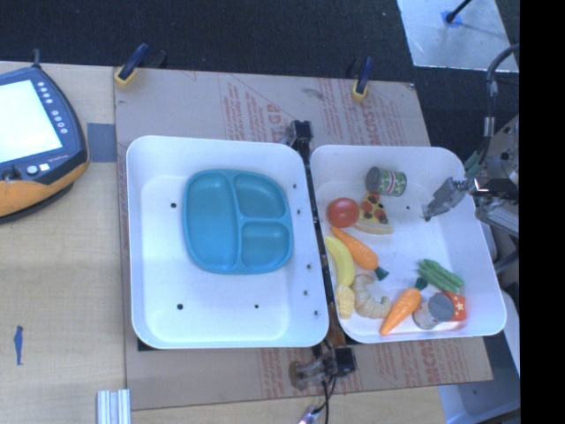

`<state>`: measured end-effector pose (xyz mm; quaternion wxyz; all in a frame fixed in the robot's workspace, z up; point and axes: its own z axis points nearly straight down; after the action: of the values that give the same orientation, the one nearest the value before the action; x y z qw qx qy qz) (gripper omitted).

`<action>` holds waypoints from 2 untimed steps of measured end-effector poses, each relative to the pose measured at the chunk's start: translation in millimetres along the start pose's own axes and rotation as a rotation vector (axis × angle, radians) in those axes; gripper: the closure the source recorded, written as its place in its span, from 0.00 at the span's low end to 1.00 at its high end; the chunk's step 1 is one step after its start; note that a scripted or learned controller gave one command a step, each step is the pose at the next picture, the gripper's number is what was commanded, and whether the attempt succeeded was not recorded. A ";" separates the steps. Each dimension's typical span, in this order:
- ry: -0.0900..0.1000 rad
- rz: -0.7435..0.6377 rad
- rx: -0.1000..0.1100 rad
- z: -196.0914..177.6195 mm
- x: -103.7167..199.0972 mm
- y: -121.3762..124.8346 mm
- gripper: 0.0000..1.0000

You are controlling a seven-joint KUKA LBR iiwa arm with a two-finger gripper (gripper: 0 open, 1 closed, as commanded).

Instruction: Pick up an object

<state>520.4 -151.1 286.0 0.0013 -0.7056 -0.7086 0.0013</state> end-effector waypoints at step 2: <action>-0.001 -0.003 0.001 194.8 6.5 35.8 0.00</action>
<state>555.5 -144.5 91.1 0.0014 -0.7047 -0.7095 0.0019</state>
